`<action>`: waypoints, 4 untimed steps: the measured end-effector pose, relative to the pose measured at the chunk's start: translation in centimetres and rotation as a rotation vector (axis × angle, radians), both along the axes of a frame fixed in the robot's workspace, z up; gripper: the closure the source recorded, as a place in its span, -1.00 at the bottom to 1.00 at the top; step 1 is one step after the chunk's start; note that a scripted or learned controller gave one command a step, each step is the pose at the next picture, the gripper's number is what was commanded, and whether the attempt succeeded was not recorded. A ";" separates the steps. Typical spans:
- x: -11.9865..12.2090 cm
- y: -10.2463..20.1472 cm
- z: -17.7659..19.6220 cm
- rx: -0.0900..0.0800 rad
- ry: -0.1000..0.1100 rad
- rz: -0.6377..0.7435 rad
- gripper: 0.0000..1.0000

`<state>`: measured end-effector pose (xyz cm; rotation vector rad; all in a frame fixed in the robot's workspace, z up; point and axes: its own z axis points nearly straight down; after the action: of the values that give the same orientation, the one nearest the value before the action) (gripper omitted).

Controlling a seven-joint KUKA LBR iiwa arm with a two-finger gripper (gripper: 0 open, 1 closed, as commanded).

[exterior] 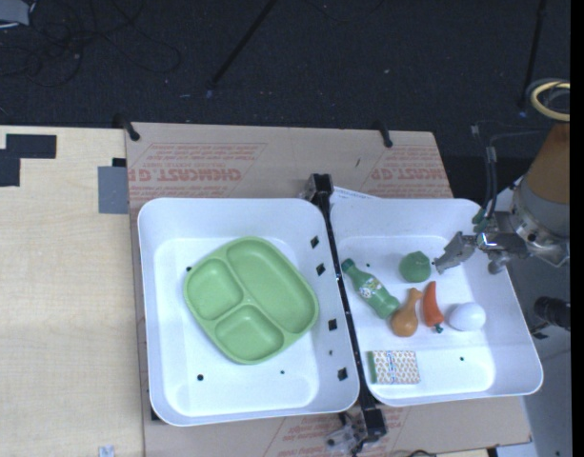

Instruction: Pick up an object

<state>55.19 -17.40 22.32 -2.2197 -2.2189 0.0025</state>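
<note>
The right bin [434, 384] holds several small items: a green round object [414, 266], a green bottle [369, 288], an orange pear-shaped piece [405, 316], a red-orange carrot-like piece [431, 305], a white egg-like ball [466, 316] and a small patterned packet [394, 367]. My gripper [473, 249] hangs over the right side of this bin, just right of the green round object and above the white ball. Its two fingers are spread and nothing sits between them.
The left bin [168, 350] holds a green divided plate [251, 299]. A black divider [332, 284] runs between the bins. Both rest on cardboard [234, 165] on a wooden bench. The arm's orange band [558, 165] is at the right edge.
</note>
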 end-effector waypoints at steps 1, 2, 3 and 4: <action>-0.3 0.7 -6.2 0.002 0.005 0.001 -1.00; 0.2 0.7 -10.8 0.001 0.004 0.000 -1.00; 0.2 0.8 -13.7 0.001 0.002 -0.001 -1.00; 0.2 0.6 -12.5 0.000 0.001 -0.006 1.00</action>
<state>55.40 -16.75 9.77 -2.2255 -2.2123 0.0037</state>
